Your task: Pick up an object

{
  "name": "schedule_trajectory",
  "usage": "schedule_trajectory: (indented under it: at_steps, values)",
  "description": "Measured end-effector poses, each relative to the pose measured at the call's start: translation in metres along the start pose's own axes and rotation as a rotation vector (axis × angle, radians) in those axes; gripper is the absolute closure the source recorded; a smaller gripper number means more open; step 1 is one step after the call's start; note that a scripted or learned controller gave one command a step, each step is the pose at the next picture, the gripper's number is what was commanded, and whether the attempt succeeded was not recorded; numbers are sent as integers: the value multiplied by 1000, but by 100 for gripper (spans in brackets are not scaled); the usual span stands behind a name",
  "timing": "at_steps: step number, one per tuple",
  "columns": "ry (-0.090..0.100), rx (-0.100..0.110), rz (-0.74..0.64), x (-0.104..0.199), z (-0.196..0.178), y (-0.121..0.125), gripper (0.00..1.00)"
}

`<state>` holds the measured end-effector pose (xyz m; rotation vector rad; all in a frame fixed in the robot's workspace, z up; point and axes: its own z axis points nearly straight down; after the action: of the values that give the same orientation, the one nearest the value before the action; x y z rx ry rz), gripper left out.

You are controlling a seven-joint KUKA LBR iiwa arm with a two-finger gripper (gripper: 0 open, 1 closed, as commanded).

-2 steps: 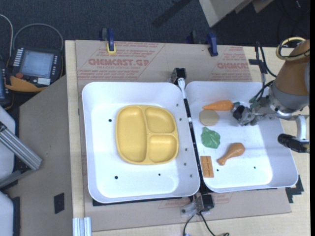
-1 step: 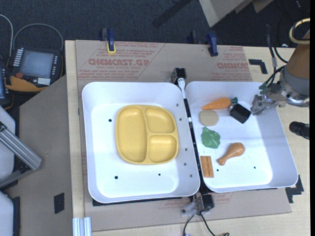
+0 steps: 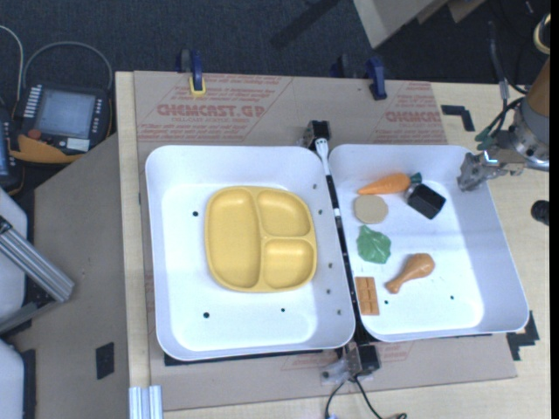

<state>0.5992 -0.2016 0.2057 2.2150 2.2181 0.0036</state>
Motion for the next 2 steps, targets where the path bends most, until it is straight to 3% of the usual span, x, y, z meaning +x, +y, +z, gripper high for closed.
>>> schedule_trajectory:
  at_steps: [2]
  values:
    - [5,10,-3,101,-4,-25,100]
